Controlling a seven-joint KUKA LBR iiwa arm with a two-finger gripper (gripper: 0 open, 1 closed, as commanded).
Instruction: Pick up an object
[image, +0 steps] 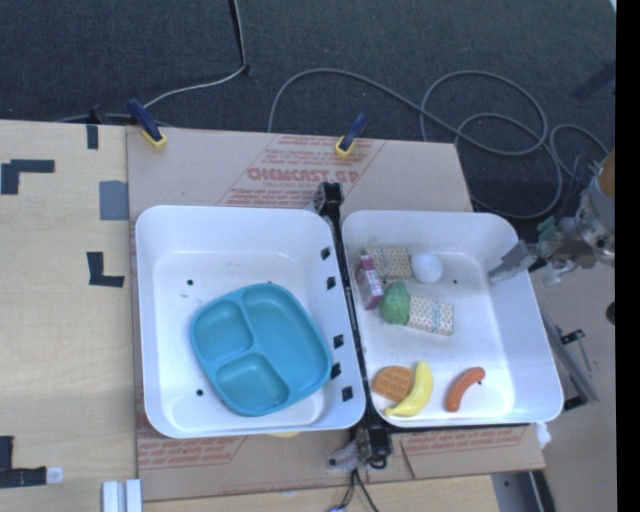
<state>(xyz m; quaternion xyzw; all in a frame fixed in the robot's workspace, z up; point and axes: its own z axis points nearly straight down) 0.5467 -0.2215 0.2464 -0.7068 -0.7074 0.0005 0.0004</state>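
The grey two-finger gripper (508, 263) reaches over the right rim of the right shallow white plastic bin (520, 345), its arm cut off by the frame edge; whether it is open or closed cannot be told, and nothing is seen in it. In that bin lie a smooth white ball (427, 267), a green lumpy toy (396, 303), a patterned flat packet (431, 315), a purple packet (369, 281), a yellow banana (417, 392), an orange waffle-textured round (391, 381) and an orange-red sausage (464, 388). The left bin (170, 260) holds a blue 3-compartment tray (259, 346).
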